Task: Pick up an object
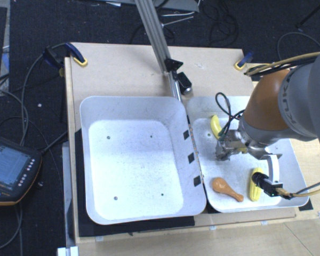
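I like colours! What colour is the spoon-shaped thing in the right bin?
Orange-tan, seen in the camera view: spoon-shaped thing.

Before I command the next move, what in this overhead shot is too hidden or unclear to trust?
- Gripper: in the camera view the wrist and cables cover its tips, so what it touches is unclear.
- Yellow object near the right bin's back: partly behind the black cable, shape unclear.
- Second yellow object: a black and white fitting overlaps it.
- Orange object: too small to identify.

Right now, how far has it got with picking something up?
Nothing looks lifted yet. The tool is down in the right bin, near a yellow piece. An orange pear-shaped toy and another yellow piece lie on the bin floor. Gripping and lifting remain.
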Motion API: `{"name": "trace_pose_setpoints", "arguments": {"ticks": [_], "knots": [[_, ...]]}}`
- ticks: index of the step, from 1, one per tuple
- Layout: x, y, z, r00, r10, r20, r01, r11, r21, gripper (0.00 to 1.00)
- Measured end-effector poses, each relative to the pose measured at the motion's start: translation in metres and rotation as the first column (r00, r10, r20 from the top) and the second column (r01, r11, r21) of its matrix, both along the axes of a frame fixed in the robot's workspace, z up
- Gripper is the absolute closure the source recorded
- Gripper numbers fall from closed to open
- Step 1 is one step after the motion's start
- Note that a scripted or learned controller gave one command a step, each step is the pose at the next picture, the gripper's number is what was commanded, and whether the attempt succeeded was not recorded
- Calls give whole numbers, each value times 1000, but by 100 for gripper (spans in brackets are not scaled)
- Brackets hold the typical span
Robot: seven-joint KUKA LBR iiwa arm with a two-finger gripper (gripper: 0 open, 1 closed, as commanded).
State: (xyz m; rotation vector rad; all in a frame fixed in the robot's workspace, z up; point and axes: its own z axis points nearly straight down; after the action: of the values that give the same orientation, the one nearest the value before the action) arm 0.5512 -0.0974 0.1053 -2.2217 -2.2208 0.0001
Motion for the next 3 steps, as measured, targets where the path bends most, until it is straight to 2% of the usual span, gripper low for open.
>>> {"name": "trace_pose_setpoints", "arguments": {"ticks": [2, 3], "knots": [[-6, 1, 108, 1000, 1, 5, -1, 1000, -1, 100], [5, 53, 104, 1000, 5, 0, -5, 1000, 1, 100]]}}
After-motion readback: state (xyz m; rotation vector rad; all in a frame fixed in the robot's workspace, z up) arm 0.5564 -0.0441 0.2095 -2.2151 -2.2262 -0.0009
